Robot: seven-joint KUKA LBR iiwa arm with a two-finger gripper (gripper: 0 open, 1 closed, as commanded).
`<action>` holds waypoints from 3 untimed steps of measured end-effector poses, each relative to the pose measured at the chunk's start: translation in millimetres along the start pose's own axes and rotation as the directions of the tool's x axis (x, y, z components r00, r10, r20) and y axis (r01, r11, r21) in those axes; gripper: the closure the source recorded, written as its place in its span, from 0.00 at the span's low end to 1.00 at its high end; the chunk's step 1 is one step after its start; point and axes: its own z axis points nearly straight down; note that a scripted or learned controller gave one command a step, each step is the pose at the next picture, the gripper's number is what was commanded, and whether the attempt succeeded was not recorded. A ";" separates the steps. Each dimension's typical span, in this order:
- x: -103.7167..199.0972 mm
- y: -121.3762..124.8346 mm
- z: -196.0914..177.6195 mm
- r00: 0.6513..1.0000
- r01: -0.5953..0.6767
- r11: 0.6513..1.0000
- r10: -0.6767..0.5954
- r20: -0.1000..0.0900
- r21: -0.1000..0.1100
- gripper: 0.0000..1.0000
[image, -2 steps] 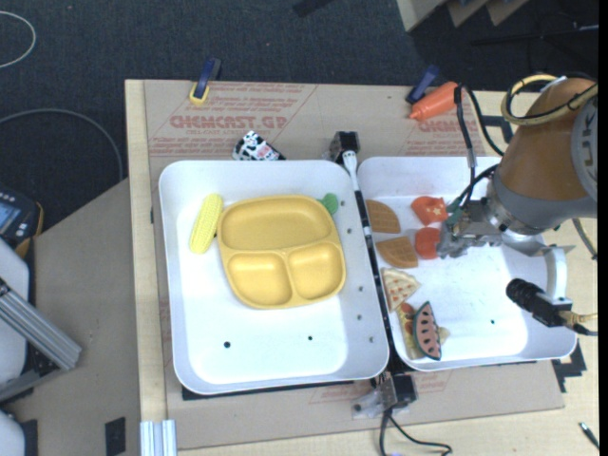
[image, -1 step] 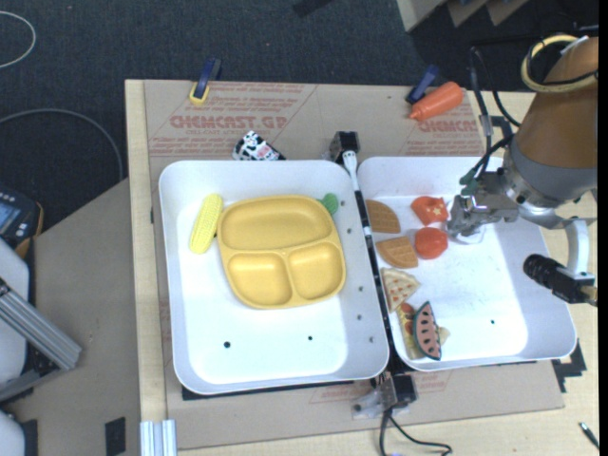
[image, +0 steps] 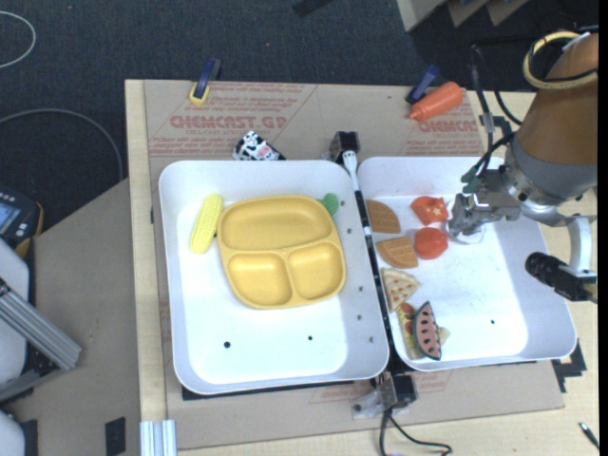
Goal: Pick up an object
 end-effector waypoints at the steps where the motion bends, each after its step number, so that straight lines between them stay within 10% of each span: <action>1: 47.9 21.1 -10.2 1.000 0.005 1.000 -0.005 -0.001 -0.001 1.00; 3: 89.0 42.9 6.9 1.000 -0.001 1.000 0.001 -0.001 0.006 1.00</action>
